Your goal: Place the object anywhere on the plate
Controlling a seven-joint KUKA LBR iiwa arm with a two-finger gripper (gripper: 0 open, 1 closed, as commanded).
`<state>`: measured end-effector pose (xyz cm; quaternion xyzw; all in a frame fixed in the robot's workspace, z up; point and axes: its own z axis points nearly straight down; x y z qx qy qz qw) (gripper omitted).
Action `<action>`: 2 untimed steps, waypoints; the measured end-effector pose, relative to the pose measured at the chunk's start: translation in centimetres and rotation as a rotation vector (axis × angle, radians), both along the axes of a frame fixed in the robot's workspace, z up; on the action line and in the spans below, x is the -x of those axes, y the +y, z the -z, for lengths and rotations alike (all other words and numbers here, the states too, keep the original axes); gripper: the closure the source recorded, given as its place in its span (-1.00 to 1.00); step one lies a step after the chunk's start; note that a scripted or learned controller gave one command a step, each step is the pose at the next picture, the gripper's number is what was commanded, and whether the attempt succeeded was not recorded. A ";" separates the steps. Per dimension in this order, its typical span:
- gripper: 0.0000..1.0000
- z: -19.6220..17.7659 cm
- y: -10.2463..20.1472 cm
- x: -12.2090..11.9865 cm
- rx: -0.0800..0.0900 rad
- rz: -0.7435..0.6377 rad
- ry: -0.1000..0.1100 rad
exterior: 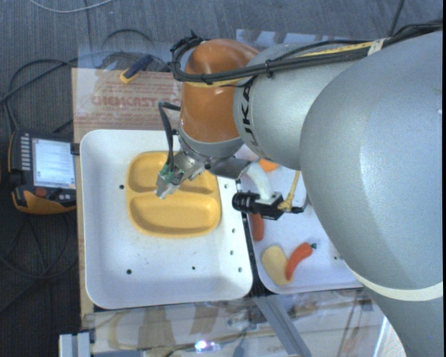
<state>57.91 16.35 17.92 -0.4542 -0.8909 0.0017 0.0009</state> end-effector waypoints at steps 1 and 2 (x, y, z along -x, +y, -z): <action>1.00 -0.4 -8.0 3.6 0.000 0.010 -0.001; -1.00 -0.4 -8.0 3.6 0.000 0.010 -0.001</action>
